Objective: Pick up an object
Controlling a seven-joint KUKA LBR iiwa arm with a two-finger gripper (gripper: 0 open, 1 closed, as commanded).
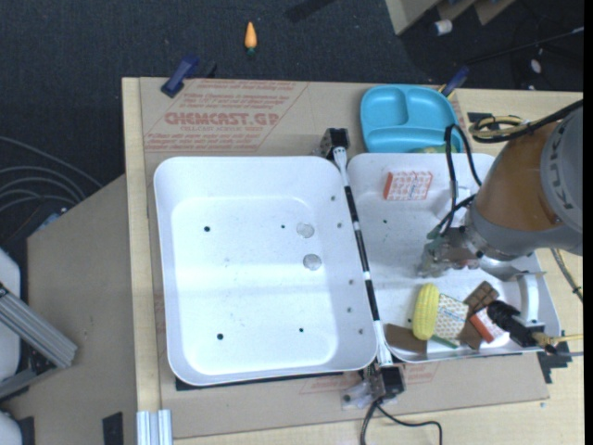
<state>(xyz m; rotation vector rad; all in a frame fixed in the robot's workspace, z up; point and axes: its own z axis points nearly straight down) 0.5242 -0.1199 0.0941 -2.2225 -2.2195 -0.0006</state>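
White bins [185,188]; yellow corn cob [425,310]; red-checked white card [408,185]; blue tray [408,117]; orange-banded grey arm [523,193].

Both bins — the left bin [185,248] and the right bin [394,235] — look like smooth, faintly glossy white plastic. The bench [148,156] beneath, printed in red at upper centre, looks like matt brown board. The blue tray [408,114] at upper right is smooth plastic. The corn cob [425,310] at lower right appears bumpy, shiny plastic — the arm [523,193] has a satin finish.
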